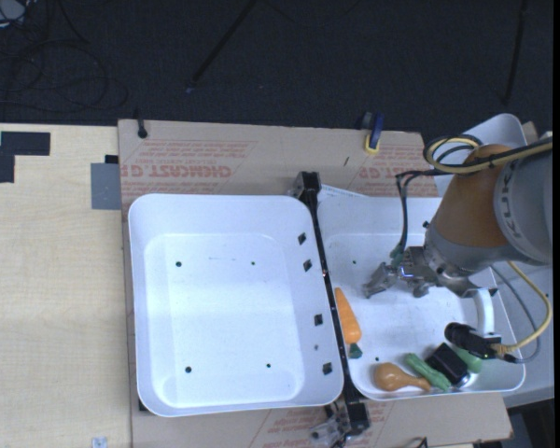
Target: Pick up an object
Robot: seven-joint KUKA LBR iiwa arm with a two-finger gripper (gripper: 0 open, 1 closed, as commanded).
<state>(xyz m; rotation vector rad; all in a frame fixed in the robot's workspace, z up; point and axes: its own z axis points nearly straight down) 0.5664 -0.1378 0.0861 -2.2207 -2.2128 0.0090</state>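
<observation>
My gripper (399, 286) hangs over the middle of the right bin (378, 227), its two grey fingers spread open with nothing between them. An orange carrot-shaped piece (347, 316) lies to its lower left against the bin's left wall, with a small dark green bit (355, 350) just below it. Along the bin's front edge lie a tan pear-shaped object (395, 376), a green elongated object (427, 370) and a black block (445, 361), all well below the gripper and apart from it.
The left bin (149, 222) stands beside the right one, the two parted by a dark divider (319, 278) with clips. Cardboard (224, 157) lies under both bins. The arm's orange band (471, 208) rises at the right.
</observation>
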